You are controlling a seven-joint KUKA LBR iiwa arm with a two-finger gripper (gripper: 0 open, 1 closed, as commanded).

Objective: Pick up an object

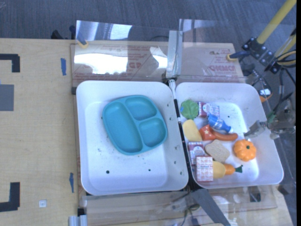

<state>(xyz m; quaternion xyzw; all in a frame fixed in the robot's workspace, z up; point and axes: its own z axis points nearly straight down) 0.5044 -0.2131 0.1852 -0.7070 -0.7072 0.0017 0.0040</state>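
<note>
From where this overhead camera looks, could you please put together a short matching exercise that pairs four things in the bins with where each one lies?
Things:
1. teal three-compartment plastic plate
2. small orange toy pumpkin
3. green leafy toy vegetable
4. red-and-white printed carton

Places:
A. right bin, far left corner
B. right bin, near edge, left of centre
C. left bin, around its middle
D. right bin, right side, near the gripper

Pairs: 1-C, 2-D, 3-A, 4-B
</note>
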